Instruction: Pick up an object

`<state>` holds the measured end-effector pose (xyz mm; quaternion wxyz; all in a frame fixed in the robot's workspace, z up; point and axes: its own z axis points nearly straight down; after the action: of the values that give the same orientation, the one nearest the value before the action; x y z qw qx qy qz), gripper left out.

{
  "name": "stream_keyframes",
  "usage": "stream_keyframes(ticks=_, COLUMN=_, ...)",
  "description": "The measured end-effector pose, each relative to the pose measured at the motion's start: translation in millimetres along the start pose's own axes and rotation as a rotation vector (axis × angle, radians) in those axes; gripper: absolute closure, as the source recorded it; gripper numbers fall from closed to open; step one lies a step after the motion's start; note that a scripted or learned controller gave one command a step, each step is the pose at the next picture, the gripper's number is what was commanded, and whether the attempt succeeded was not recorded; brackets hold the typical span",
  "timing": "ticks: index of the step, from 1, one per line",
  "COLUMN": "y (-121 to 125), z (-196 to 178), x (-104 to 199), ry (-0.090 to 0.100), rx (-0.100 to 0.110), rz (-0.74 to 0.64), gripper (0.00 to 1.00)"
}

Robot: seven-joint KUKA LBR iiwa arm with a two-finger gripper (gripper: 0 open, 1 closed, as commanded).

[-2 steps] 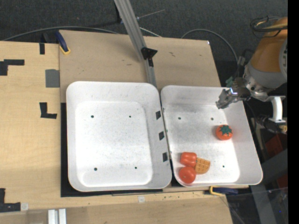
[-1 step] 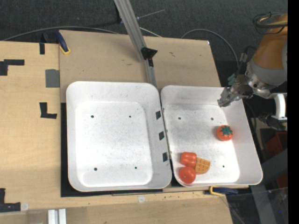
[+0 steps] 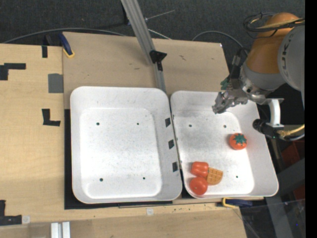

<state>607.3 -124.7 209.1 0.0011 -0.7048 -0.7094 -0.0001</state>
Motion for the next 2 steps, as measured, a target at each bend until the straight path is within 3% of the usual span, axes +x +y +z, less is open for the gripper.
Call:
stream_keyframes(ticks=1, y=12, z=3, x=62, ry=0.001, rx=0.000, rz=-0.001, gripper=1.00)
stream_keyframes(ticks=2, y=22, z=1, x=106, ry=0.000, rx=-0.001, rz=0.000, gripper=1.00)
